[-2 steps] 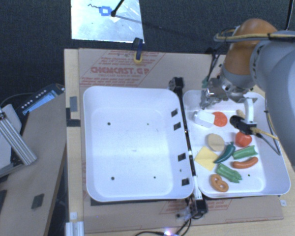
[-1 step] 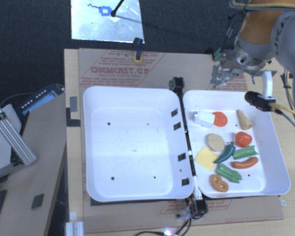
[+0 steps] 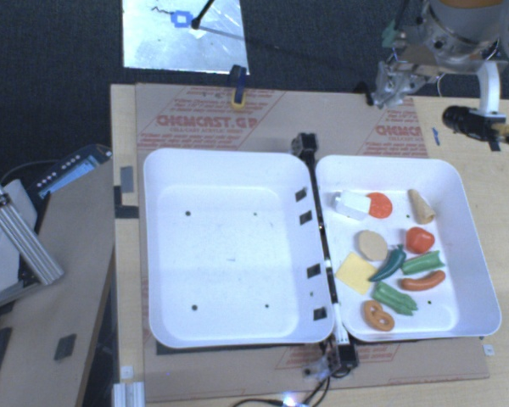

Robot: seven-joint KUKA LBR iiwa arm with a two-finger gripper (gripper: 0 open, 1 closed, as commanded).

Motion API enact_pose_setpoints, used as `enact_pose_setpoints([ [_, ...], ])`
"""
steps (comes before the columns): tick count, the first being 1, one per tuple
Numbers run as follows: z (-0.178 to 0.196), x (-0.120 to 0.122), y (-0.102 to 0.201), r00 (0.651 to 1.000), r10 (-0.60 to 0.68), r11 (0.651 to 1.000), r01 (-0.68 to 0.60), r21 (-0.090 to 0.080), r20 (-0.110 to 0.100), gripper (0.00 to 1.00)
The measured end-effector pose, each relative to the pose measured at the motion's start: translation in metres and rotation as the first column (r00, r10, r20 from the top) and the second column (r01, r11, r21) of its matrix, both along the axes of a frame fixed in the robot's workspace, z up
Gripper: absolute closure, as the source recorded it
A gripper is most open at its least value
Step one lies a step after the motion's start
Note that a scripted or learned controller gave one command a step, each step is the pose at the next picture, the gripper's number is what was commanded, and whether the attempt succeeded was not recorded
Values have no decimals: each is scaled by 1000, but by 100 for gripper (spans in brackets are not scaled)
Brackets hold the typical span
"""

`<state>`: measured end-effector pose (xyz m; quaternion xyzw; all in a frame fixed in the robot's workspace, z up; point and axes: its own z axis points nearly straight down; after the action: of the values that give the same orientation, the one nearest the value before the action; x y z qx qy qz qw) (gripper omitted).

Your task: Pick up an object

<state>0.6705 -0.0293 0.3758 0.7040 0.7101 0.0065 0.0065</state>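
smooth white plastic bins (image 3: pixel 229 164), cardboard sheet (image 3: pixel 204 117)

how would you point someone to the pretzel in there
Start at the right-hand white bin, the one with the toy food, and go to its near edge. The pretzel is the small brown twisted loop lying nearest that edge, just below a green pepper; nothing else there has holes.

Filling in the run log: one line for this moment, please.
arm: above bench's far edge | gripper: holds nothing seen | right shallow white bin: toy foods, untouched | pick: not started
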Motion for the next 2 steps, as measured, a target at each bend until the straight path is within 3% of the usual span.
enact_pose_setpoints([
  [1,165,-3,17,1000,-2,1000,2,0,0,100],
  [2,160,-2,-39,1000,-12,1000,12,-2,-14,100],
])
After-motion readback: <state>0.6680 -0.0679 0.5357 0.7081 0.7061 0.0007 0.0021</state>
